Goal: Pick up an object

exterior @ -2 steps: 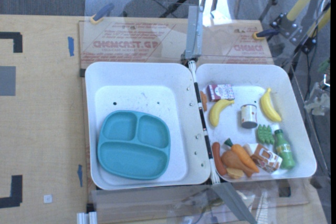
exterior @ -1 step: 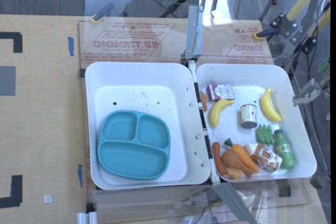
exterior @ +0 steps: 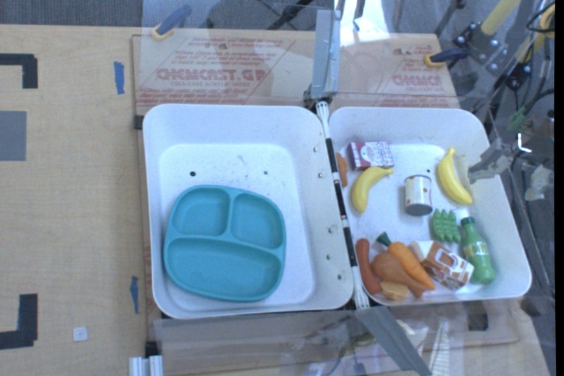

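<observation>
The right bin (exterior: pixel 498 189) holds the loose items. Two yellow bananas lie in it, one (exterior: pixel 369 187) left of centre and one (exterior: pixel 454 177) near the right wall. Between them stands a small silver can (exterior: pixel 418 195). A maroon packet (exterior: pixel 370 154) lies at the back. Along the front are a carrot (exterior: pixel 408 264), a red sausage (exterior: pixel 365 265), a snack packet (exterior: pixel 448 264), a green bumpy toy (exterior: pixel 445 226) and a green bottle (exterior: pixel 476 249). My gripper (exterior: pixel 487 164) pokes in over the right rim as a grey tip, just right of the right-hand banana.
The left bin (exterior: pixel 176 136) carries a teal divided plate (exterior: pixel 226 242). A metal divider post (exterior: pixel 324 57) rises behind the seam between the bins. Cables and clear panels crowd the right side.
</observation>
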Controlling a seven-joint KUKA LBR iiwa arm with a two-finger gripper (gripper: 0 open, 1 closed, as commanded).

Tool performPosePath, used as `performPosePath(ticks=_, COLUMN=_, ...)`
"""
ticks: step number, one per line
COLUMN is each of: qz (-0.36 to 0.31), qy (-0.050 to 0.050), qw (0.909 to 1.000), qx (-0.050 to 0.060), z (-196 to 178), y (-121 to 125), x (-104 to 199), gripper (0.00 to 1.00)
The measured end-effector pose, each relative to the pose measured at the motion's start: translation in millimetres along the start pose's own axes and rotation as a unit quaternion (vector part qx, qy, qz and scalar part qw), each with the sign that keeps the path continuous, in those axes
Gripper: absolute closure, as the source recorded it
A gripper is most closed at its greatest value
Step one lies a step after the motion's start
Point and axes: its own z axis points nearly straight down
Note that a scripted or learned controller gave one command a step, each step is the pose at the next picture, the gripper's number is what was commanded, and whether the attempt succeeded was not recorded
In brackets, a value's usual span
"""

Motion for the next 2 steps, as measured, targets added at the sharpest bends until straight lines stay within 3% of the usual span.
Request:
performPosePath(ticks=1, qz=-0.081, qy=0.000, qw=0.9967, qx=-0.001, z=114, y=-1, x=-4, gripper=0.00)
performPosePath(ticks=2, qz=-0.100, qy=0.000, qw=0.9950, qx=-0.005, z=196, y=4, x=30, gripper=0.00)
